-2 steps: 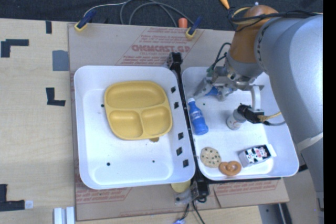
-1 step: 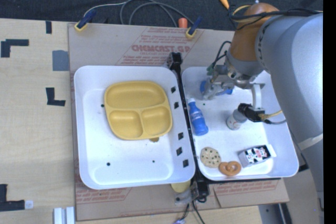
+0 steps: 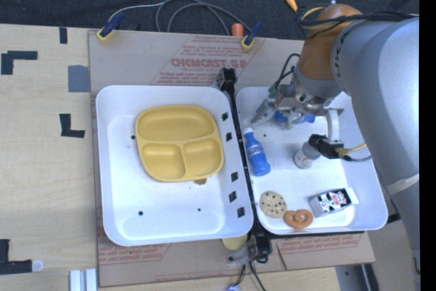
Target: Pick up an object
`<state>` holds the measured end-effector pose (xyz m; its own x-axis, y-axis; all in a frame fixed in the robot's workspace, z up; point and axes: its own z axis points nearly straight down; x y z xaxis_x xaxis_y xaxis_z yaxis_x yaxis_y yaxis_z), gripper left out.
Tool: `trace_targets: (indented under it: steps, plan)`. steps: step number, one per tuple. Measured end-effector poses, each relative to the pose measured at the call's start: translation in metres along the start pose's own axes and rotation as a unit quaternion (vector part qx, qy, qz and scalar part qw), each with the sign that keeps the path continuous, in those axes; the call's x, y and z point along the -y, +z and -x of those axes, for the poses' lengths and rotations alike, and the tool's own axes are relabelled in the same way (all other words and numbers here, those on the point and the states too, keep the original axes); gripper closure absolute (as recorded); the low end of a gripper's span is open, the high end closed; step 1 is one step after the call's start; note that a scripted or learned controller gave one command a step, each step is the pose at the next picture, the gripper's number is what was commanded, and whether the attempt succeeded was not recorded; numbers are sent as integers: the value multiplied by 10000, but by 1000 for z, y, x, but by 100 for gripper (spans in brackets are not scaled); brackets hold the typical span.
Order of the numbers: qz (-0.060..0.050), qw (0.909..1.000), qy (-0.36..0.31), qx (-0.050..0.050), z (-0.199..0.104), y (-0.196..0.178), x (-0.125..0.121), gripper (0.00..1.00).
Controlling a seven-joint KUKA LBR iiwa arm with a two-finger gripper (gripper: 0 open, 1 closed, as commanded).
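The blue bottle (image 3: pixel 257 154) is the likeliest thing to pick: it lies on its side in the right bin (image 3: pixel 368 177), against the wall shared with the left bin (image 3: pixel 112 146), down and to the camera's left of the gripper (image 3: pixel 289 110). I judge it light, stiff plastic, smooth and round, so it may roll or slip. The best hold would be across the middle of its body, with the fingers square to its long axis.

Whether the gripper is released or clenched I cannot tell; the wrist and the grey arm (image 3: pixel 381 78) cover it from above, and nothing can be seen held in it. It hovers over the far part of the right bin. A bit of blue shows just beneath it, too small to name.

Nearer the camera than the gripper lie a round cookie (image 3: pixel 272 203) and a pretzel-shaped piece (image 3: pixel 298 218), touching or nearly so, with a small printed packet (image 3: pixel 332 200) just beside them. All look light; the cookie and pretzel sit flat and low, hard to get fingers under. A small grey cylinder (image 3: pixel 304 158) stands below the gripper, partly behind a black fitting and its cable.

The yellow divided tray (image 3: pixel 179 142) rests in the left bin, well apart from the gripper and wide for two fingers. A small yellowish bit pokes out under its near edge, unclear.
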<state>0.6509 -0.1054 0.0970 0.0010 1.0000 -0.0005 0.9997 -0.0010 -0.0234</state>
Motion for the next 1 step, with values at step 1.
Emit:
trace_targets:
  steps: [1]
  plan:
    - [-89, 9999, 20, -83, 46, 14, -12, 0]
